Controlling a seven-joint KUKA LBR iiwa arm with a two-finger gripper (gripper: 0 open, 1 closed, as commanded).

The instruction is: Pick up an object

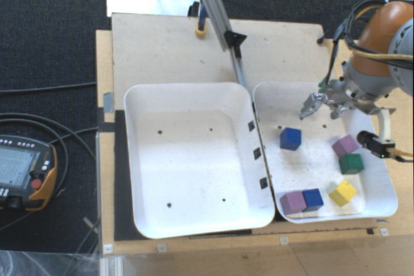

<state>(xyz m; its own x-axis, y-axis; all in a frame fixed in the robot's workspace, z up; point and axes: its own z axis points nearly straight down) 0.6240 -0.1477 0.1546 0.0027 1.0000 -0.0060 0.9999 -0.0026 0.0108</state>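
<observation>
— What's in the bins?

— Small hard-edged cubes with a matte, painted look, all in the right-hand bin (381,207), which is smooth white plastic with rounded corners. The left bin (139,139) is the same glossy shell, dotted with a few dark specks.

— And the arm?

— Grey metal with a rounded orange band (381,29). The gripper (321,105) hangs over the far part of the right bin, its two thin metal fingers spread apart with nothing between them.

— Which cube is closest to it?

— The blue cube (290,138), just below and slightly left of the fingertips, not touching them. It's deep blue, square-faced, turned a little so its edges sit skewed to the bin wall. Being a cube, it has no real long axis.

— The others?

— Farther toward the near-right of the gripper: a purple cube (344,145) touching a green cube (351,163), then a yellow cube (343,192) sitting cornerwise. Along the near wall, a second purple cube (293,201) sits against a second blue cube (313,198).

— What's under it all?

— A pale, scuffed board (168,48) on a wooden bench.
</observation>
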